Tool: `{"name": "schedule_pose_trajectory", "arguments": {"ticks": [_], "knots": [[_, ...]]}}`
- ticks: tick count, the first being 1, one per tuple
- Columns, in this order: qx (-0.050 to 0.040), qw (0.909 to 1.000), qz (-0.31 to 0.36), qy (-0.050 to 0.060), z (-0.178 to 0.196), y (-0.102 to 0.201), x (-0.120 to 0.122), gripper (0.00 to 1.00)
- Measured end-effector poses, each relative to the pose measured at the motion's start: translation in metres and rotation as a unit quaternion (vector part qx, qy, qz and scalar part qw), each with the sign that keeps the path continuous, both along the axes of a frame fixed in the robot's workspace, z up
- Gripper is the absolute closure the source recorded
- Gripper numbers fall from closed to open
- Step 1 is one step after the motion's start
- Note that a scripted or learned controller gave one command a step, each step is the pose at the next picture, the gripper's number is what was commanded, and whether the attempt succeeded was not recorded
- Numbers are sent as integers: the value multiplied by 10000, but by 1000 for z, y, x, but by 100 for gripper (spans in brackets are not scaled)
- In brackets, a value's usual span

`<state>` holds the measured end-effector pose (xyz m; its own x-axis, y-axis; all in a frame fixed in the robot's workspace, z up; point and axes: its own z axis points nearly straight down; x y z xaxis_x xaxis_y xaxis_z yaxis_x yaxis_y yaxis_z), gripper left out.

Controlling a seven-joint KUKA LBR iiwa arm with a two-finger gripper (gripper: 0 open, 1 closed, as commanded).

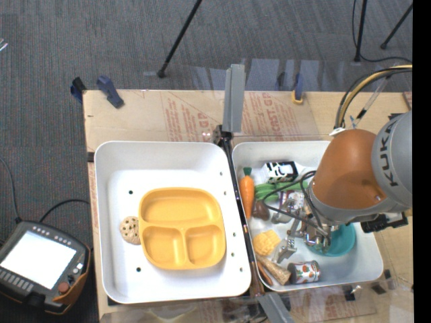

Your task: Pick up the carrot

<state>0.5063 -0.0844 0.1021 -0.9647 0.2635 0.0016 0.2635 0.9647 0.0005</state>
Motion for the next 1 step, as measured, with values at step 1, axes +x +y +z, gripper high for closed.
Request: {"name": "schedule_pose_trajectory", "arguments": {"ticks": [1], "knots": [[-1,10000,34,1,9,2,1,100]]}}
